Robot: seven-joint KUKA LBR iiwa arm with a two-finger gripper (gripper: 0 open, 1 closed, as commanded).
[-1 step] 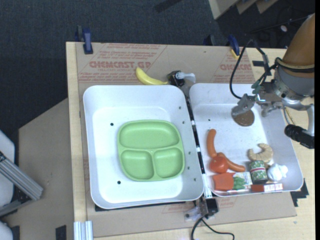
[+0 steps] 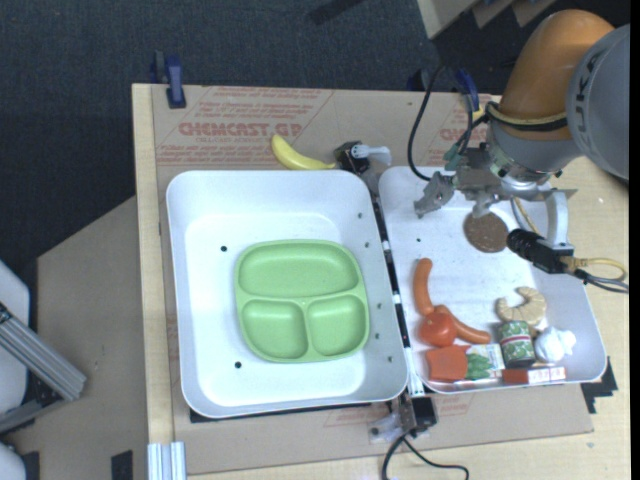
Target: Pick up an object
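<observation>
Toys crowd the right bin's (image 2: 440,218) near end: carrot (image 2: 424,284), tomato (image 2: 436,330), can (image 2: 517,345). The gripper (image 2: 458,190) hangs above the far end, fingers spread, empty. Left bin (image 2: 200,268) holds a green tray (image 2: 300,300); banana (image 2: 300,157) behind.

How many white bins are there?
2. The left white bin holds a green divided plate. The right white bin sits beside it, with toy food piled at its near end.
</observation>
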